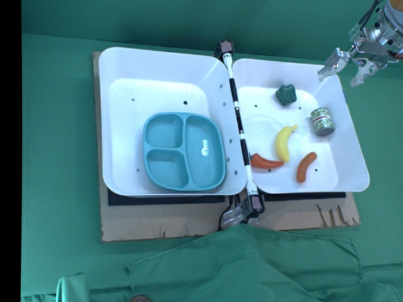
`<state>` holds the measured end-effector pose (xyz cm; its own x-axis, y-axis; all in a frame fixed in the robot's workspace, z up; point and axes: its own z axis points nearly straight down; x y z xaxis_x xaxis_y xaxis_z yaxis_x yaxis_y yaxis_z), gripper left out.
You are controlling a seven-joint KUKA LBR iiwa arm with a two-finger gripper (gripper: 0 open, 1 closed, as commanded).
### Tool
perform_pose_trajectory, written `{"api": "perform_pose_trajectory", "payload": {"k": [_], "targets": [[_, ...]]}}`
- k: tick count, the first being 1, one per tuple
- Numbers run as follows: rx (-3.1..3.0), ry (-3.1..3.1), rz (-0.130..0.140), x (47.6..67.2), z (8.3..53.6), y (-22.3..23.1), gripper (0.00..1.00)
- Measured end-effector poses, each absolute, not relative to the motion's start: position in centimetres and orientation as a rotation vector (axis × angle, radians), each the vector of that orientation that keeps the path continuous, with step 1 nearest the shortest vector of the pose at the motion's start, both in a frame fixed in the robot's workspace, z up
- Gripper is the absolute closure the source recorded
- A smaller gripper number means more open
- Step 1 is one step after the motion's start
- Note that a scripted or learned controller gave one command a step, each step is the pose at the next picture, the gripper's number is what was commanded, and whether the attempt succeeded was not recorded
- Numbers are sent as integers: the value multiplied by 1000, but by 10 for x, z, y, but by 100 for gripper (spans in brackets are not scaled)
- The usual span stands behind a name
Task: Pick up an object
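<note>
Two white bins side by side on green-covered table (56,137): left bin (126,68), right bin (346,162).

Left bin: one teal divided plate (184,151), three compartments, lying flat.

Right bin, five items, one of each except the sausages:
- one yellow banana (284,143), long axis near vertical in camera view, leaning slightly, stem end at upper right, curve bulging left;
- two orange-red sausages: one (266,162) lying roughly left-right, just beside lower end of banana; other (306,167) slanted, upper end to the right, near the front wall;
- one dark green pepper (286,94) toward the back;
- one small jar (322,121) on its side, lid toward the back, label with red and green patches (print too small to read).

No brand or legible writing anywhere.

Hand (345,70) hovering above back-right corner of right bin, fingers (330,65) spread apart, nothing between them. Well apart from every item; nearest are jar and pepper.
</note>
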<state>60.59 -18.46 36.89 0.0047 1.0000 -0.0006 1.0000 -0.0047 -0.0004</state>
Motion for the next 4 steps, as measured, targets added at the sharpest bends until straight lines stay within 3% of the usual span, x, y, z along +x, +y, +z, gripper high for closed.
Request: {"api": "perform_pose_trajectory", "payload": {"k": [1, 2, 3, 4], "targets": [[2223, 2218, -2, 646, 232, -187, 0], [2218, 2212, 4, 625, 187, -126, 0], [2218, 2204, 5, 626, 198, -128, 100], [2224, 2214, -2, 632, 348, -188, 100]]}}
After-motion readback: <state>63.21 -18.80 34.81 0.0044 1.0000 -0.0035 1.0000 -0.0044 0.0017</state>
